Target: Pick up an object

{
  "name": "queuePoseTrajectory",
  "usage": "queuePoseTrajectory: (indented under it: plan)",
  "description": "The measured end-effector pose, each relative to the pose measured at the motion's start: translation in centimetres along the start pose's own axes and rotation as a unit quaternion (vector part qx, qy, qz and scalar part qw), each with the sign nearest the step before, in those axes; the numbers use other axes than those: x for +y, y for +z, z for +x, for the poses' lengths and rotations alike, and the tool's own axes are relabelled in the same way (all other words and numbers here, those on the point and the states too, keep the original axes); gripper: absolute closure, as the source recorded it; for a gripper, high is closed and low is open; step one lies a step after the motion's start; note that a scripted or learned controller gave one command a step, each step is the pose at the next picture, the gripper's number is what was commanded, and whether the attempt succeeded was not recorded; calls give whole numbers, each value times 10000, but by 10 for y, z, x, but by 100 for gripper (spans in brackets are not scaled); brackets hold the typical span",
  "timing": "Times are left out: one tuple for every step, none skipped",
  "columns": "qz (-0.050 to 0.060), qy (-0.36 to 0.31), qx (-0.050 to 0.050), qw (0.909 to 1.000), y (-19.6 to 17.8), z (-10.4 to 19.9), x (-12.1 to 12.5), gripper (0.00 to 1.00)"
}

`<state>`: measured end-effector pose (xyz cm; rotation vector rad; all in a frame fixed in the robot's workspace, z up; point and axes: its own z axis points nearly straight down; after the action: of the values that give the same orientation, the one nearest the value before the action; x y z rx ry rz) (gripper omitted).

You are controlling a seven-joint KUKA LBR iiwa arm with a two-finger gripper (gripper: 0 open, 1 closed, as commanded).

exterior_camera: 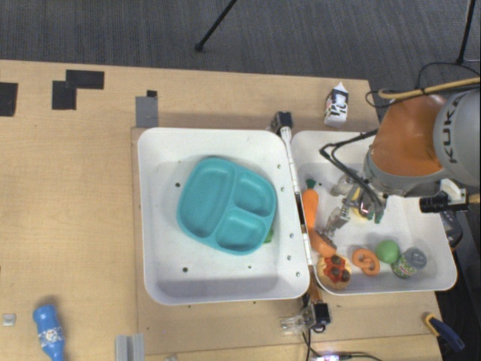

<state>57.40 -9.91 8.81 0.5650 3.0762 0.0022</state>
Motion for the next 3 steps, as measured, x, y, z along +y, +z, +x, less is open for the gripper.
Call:
queuePoseTrajectory:
  plan:
    - [-1, 4, 1, 10000, 0, 0, 0, 0]
    - [-1, 4, 1, 10000, 0, 0, 0, 0]
    - [-1, 4, 1, 10000, 0, 0, 0, 0]
